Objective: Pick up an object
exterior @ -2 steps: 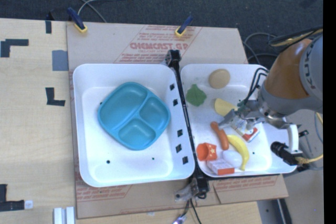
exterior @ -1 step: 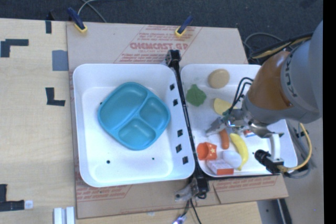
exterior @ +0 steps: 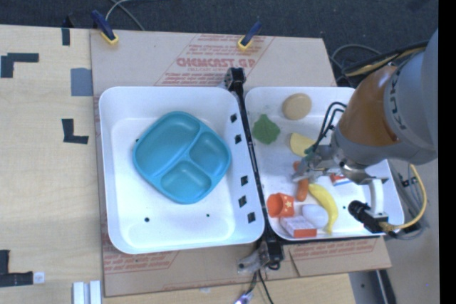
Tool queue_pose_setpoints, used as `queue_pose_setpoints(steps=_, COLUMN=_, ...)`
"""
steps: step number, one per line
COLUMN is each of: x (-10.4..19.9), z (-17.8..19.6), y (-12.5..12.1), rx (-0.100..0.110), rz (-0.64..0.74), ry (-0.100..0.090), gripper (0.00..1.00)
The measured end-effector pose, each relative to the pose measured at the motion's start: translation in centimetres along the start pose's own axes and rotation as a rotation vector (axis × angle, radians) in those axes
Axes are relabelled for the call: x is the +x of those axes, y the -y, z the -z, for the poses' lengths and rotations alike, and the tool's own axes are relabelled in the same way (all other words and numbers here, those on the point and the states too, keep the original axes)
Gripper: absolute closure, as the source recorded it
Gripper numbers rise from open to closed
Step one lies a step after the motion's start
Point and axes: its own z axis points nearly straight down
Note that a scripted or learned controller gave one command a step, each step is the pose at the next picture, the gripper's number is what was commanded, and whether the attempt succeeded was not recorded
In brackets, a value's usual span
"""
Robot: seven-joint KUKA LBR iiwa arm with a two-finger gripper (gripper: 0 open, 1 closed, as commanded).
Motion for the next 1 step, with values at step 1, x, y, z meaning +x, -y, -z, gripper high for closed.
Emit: queue_pose_setpoints(steps=1, x=7.60, z=8.85, y=2.00, rx=0.005, rz=0.003, ry=-0.004, gripper=1.00)
